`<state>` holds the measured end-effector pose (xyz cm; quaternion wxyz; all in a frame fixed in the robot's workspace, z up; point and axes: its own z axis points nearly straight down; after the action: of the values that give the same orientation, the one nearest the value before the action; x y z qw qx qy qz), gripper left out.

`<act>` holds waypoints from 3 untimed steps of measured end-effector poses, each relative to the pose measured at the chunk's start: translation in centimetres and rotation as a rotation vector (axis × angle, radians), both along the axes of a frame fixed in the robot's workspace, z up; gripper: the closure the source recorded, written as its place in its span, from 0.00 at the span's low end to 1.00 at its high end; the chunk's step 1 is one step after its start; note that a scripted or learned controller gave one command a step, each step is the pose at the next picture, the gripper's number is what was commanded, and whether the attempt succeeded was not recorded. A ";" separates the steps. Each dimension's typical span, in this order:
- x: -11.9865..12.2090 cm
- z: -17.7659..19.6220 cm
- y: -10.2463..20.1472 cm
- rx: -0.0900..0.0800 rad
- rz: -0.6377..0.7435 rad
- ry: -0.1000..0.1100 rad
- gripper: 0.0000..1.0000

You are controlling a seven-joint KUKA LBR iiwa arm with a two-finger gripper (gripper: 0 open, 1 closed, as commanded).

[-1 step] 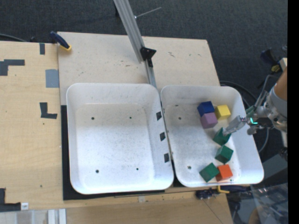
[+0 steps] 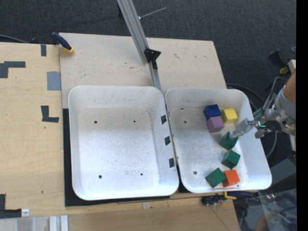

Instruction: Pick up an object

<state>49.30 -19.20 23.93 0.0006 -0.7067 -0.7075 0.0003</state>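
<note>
- hand (image 2: 239, 130): you see it reaching in from the right edge, low over the right-hand side of the right bin; its grey fingers point left and down toward a dark green block. you cannot tell whether it is wide or narrow, and nothing shows clearly between its tips.
- right bin (image 2: 192, 96): shallow, white, holding all seven blocks.
- blue block (image 2: 211, 111): upper part of the right bin, touching the purple block (image 2: 214, 123) just below it and the yellow block (image 2: 230, 114) just to its right.
- upper green block (image 2: 228, 141): tilted, directly beneath the tip of the hand, near the bin's right wall; whether the hand touches it you cannot tell.
- middle green block (image 2: 231, 158): just below the upper green one, close to it.
- lower green block (image 2: 215, 177): near the bin's front right corner, touching the orange block (image 2: 231, 177) at its right.
- left bin (image 2: 77, 97): shallow, white, side by side with the right bin, its rim meeting the other's at the middle.
- worktop (image 2: 110, 57): pale wood board under both bins, with a dark mat (image 2: 66, 172) showing at the left bin's left and front edges.
- metal rail (image 2: 132, 20): runs from the top of the view down at a slant to the gap between the bins, with a black bracket (image 2: 152, 56) on it.
- blue and yellow clamp (image 2: 62, 42): at the worktop's upper left corner.
- grey and black tape patches (image 2: 53, 80): on the lighter board at the left.
</note>
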 end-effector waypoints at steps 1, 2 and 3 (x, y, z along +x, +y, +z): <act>-0.3 -6.4 0.3 0.002 -0.001 0.007 0.00; 0.2 -11.2 0.9 0.001 0.000 0.005 0.00; 0.4 -14.7 0.9 -0.005 0.000 -0.005 0.00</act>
<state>49.65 -18.30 9.22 -0.0030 -0.7067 -0.7075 0.0000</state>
